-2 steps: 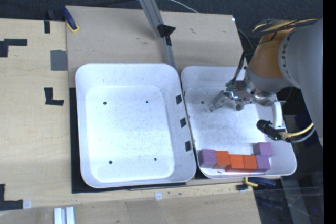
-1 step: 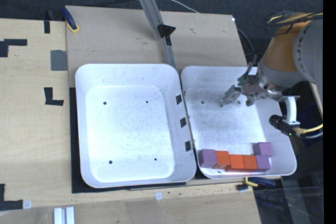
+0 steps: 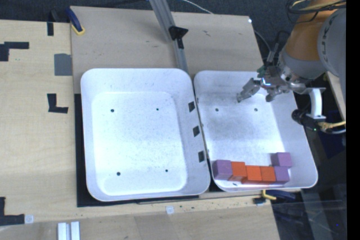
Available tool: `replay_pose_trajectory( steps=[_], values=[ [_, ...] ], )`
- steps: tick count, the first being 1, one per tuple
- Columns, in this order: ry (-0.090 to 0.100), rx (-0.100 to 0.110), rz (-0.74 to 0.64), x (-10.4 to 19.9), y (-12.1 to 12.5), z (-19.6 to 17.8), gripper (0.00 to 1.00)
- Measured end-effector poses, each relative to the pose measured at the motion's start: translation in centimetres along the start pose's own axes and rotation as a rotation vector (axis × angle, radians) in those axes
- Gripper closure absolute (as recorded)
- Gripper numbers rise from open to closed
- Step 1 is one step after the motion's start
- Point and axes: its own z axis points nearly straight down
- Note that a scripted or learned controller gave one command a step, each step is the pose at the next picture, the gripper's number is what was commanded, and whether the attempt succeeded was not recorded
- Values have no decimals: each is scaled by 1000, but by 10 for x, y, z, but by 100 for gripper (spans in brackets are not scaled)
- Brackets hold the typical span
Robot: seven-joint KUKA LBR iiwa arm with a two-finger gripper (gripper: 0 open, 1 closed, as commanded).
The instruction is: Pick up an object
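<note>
No text, label, brand, number or sign is showing legibly anywhere in the frame. The black tape marks on the table [image 3: 34, 121] at the left of the frame are showing as plain angular shapes, not letters, and the white bins [image 3: 138, 78] are bearing no print.

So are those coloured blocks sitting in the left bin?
No, the purple and orange blocks lie along the near edge of the right bin.

One camera sits fixed above the bench [image 3: 34, 87]. It looks down at a slant, taking in both white bins [image 3: 191, 93] whole.
</note>
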Motion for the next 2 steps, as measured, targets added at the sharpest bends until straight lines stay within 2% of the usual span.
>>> replay_pose_trajectory(
  steps=[1,2],
  values=[
    [0,8,2,-3,-5,40,0],
    [1,3,0,10,2,14,0]
  ],
)
